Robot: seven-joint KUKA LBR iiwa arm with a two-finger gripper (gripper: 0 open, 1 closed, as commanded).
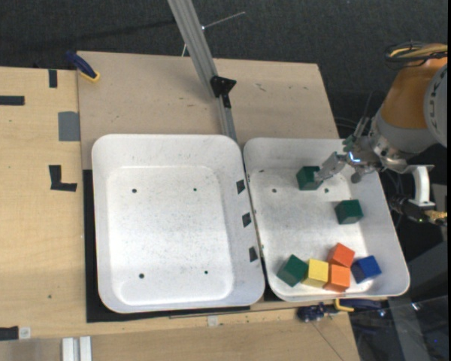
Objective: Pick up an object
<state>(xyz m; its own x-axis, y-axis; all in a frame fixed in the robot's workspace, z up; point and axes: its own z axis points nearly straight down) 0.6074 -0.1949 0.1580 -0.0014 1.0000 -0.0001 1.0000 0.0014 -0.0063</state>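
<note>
— Nearest us, along the front wall of the right bin [391, 235], we have a huddle of blocks: a green block [292, 270], a yellow block [317, 271], two orange blocks [340, 265] and a blue block [367, 268], all touching or just beside one another.

— And the tool [338, 164]?

— It sits low at the back of that bin, reaching in from the right, its tip just beside a dark green cube [308, 177]. We cannot tell whether it is wide or narrow; the end is a pale blur. We see nothing held in it.

— So which step are we in?

— The approach, we judge. That cube lies on the bin floor, apart from the rest, and looks the likeliest target. The next move calls for centring over the cube and coming down squarely, or it may be nudged aside.

— Outward from there?

— A second dark green cube [349, 211] lies alone nearer the bin's middle. Beyond, the left bin [105, 224], then the tabletop [30, 224].

— Anything hard to make out?

— The arm's body is cut off at the right, and the tool's contact with the cube is too blurred to judge.
</note>
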